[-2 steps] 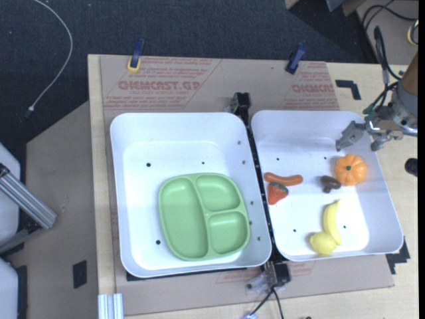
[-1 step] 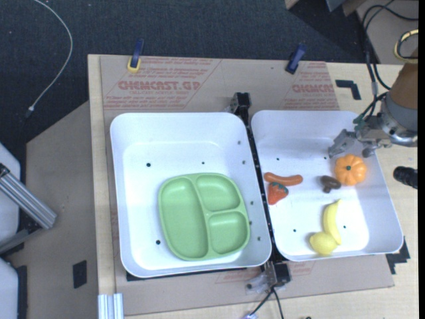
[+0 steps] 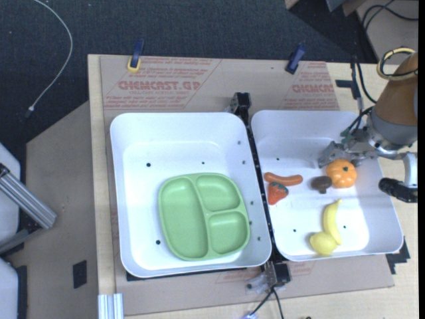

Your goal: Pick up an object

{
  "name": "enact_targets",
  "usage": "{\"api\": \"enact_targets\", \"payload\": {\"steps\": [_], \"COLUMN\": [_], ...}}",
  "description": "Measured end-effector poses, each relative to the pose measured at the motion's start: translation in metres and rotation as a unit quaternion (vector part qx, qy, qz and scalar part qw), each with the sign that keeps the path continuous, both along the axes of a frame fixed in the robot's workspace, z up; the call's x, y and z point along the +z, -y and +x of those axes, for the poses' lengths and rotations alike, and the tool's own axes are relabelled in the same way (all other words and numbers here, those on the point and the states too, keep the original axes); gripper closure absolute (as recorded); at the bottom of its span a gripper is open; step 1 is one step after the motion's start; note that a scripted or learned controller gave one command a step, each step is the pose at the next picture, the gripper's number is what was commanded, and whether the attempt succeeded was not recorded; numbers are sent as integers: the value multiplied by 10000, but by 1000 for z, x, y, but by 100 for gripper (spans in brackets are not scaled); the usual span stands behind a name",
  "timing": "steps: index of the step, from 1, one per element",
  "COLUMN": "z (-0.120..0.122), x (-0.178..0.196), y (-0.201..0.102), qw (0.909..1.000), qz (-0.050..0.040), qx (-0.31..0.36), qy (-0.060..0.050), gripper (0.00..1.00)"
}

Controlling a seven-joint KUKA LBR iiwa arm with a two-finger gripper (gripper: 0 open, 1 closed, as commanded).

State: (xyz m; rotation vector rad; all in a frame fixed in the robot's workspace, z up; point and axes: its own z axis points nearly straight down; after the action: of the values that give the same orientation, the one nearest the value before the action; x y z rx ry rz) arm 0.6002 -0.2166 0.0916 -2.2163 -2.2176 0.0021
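The gripper [image 3: 340,153] hangs over the right bin [image 3: 292,128], just above an orange pumpkin [image 3: 341,174]; a green divided plate [image 3: 202,215] lies in the left bin [image 3: 133,151].

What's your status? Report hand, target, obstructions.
Hand low in right bin, right above orange pumpkin toy. Nothing visibly gripped. Small brown piece touching pumpkin's left; banana apart, nearer.

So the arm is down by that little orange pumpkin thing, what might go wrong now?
The pumpkin is round, so the gripper right above it may slip off or nudge it aside rather than lift it. A small brown piece lies right against the pumpkin and could be bumped or caught along with it. The bin's far wall is close by, leaving the arm little room.
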Motion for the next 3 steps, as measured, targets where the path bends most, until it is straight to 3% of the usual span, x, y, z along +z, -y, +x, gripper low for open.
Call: {"api": "enact_targets", "payload": {"steps": [1,3], "z": [2,13], "x": [14,126], "y": [1,-7], "qw": [10000,10000], "qz": [-17,-36], "qx": [2,4], "qy": [33,70], "gripper": [100,100]}}
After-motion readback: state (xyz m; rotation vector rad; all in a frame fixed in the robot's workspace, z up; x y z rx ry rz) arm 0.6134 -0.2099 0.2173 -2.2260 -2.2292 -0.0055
